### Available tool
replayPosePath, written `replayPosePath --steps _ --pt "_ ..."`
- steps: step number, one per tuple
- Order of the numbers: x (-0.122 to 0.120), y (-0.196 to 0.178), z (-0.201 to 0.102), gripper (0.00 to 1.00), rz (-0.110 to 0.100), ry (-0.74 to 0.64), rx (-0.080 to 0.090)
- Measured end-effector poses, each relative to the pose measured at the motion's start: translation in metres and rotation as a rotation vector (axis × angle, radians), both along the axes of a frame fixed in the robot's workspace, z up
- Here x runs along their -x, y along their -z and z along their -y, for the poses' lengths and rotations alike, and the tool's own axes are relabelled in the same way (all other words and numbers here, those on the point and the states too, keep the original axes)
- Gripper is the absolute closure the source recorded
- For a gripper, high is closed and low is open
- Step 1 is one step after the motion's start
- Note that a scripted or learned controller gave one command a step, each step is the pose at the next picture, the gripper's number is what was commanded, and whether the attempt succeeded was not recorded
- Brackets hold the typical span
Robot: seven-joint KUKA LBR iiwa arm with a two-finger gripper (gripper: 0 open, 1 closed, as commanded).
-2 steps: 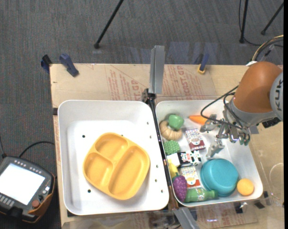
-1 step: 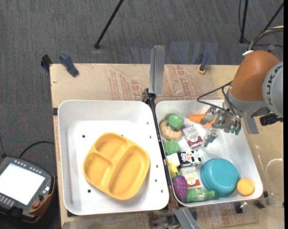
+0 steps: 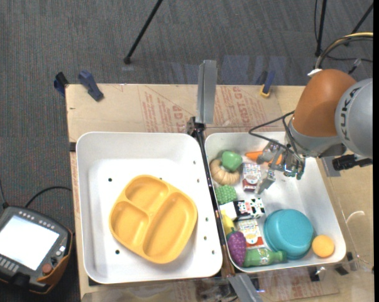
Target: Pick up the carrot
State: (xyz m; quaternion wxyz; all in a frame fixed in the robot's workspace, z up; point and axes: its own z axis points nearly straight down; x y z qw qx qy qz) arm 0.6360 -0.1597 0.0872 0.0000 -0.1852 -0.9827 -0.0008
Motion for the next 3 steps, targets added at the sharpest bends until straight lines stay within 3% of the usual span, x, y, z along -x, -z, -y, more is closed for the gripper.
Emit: replayPosePath --steps 1,3 --pt "0.002 0.001 -0.028 0.0 -0.003 0.219 0.001" --pt "-0.002 0.001 -0.045 0.0 -0.003 0.634 0.002"
